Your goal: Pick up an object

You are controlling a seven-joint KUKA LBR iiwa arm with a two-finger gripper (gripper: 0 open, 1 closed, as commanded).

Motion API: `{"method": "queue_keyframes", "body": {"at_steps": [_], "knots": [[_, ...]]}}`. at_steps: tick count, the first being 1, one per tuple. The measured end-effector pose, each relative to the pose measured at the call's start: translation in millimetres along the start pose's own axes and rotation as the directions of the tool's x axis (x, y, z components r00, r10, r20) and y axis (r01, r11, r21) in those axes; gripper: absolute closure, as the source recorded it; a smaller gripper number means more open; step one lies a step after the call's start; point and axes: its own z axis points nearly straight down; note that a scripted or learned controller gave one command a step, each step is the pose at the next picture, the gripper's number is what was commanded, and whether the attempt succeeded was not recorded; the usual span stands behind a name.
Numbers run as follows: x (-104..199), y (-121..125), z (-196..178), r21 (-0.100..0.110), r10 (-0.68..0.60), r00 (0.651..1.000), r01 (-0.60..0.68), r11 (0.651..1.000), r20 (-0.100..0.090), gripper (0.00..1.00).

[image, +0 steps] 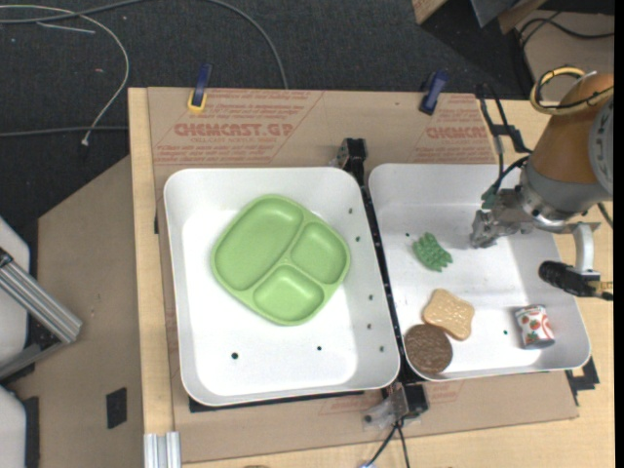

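Looking at this one, the gripper (485, 230) sits low in the right bin (409, 185), up toward its far side. Nothing is visibly caught in it, so I'd call the pick not made yet. Whether it's spread wide or pinched together I honestly can't make out from this angle, the tip is just a dark lump against the white. The closest candidate is the little green leafy thing (431, 252), which lies near the gripper, off to the camera's left and a touch toward the front edge, clearly apart and not touching. Its long axis looks like it runs diagonally, far-left to near-right, though it's small enough that I wouldn't swear to it. My guess is the next move comes down to a short sideways shift toward the divider between the bins before dropping, otherwise it closes on bare bin floor. The other options sit further toward the front: a tan cracker (448, 313) touching or slightly overlapping a brown round disc (428, 348), and a small red and white packet (533, 326) by itself near the front right corner. That cracker and disc pair seems awkward, grabbing one would probably nudge the other. The left bin (195, 339) holds a green divided plate (281, 258), well apart from the arm, so I doubt that's the target.
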Motion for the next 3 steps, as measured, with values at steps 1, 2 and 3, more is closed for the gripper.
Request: {"method": "queue_keyframes", "body": {"at_steps": [1, 2, 3], "knots": [[5.6, 3.9, -63.3, -0.006, -0.001, 1.0, 0.001, 1.0, 0.003, 1.0], [5.4, 5.7, -118.4, -0.006, -0.001, 1.0, 0.001, 1.0, 0.003, 1.0], [5.2, 7.4, -173.6, -0.007, -0.001, 1.0, 0.001, 1.0, 0.003, 1.0]]}}
